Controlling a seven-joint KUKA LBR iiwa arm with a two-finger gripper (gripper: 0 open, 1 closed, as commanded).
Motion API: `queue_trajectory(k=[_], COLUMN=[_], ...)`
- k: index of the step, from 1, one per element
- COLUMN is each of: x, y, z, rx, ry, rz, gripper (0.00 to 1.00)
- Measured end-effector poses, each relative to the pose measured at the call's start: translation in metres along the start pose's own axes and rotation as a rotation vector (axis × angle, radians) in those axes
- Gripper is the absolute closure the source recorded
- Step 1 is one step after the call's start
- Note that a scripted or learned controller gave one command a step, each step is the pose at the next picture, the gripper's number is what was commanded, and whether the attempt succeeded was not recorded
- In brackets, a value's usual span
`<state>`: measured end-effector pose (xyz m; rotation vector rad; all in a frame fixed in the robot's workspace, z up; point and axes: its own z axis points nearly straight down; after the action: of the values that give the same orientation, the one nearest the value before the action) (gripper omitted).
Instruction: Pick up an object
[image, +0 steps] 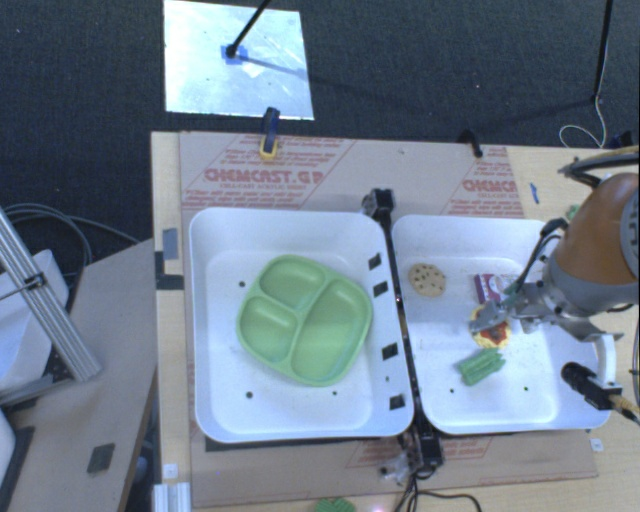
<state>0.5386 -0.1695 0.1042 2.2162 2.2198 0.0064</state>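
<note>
Nearest the camera, close to the right bin's (440, 415) front edge, a green toy (481, 367) lies tilted on the bin floor, clear of the walls; just behind it, touching or nearly touching, sits a small yellow and red object (489, 337), partly covered by the tool above it. The gripper (493, 322) hangs over that spot, low in the bin's middle, right above the yellow and red object; whether its jaws are spread or pressed together cannot be told, since the fingertips blur into the clutter beneath. The grey arm (585, 285) with its orange band (600, 225) reaches in over the bin's right edge. A red and white packet (492, 288) lies just behind the gripper, toward the bin's back half; a round cookie (428, 279) with dark chips rests near the bin's left wall, well apart from the packet. In the left bin (215, 240) a green divided plate (304, 319) lies flat around the centre, three compartments up; beyond both bins, a yellow clamp (269, 140) grips the bench's far edge.
</note>
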Motion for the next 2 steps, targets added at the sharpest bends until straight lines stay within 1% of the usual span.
queue_trajectory(k=[1,2], x=[-0.036,-0.004], y=[0.063,0.134], z=[0.020,0.018], rx=[-0.001,-0.004], ry=[-0.003,-0.001], rz=[-0.003,-0.008], gripper=[0.00,0.00])
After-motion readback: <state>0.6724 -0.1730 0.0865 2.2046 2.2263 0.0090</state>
